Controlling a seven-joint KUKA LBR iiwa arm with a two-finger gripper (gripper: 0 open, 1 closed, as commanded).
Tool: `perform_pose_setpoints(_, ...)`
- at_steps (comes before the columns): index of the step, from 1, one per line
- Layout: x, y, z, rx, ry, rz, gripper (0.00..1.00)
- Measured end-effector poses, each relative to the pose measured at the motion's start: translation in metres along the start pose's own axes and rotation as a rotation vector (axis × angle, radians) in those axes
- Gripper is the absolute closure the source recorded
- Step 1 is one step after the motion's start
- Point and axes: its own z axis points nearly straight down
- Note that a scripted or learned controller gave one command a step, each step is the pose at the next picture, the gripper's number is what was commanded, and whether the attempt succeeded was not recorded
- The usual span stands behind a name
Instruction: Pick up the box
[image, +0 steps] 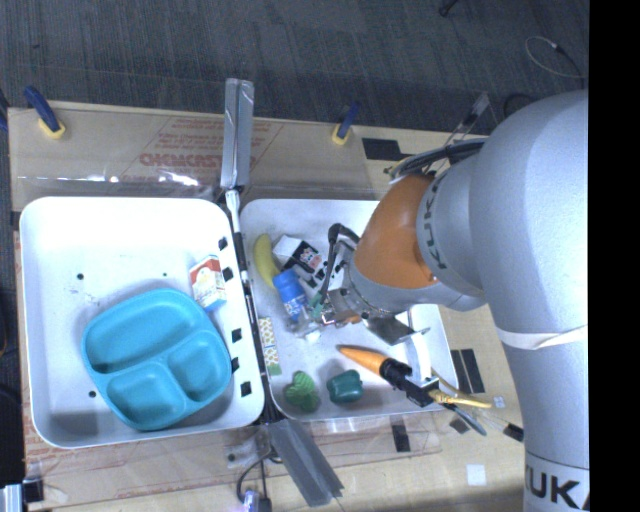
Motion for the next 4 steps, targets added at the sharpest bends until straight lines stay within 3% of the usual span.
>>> perform_pose_setpoints(1,-0.006,0.010,-0.001,-0.003,-0.002,-0.251,1.00)
perform_pose_setpoints(2,-0.005,0.026,-0.001,-0.003,-0.001,-0.057,1.00)
perform_pose_setpoints(3,-0.007,0.055,-0.002,-0.003,-0.002,-0.205,1.00)
perform_pose_setpoints(4,0.064,0.092,-0.101,-0.001,-0.001,0.133,1.00)
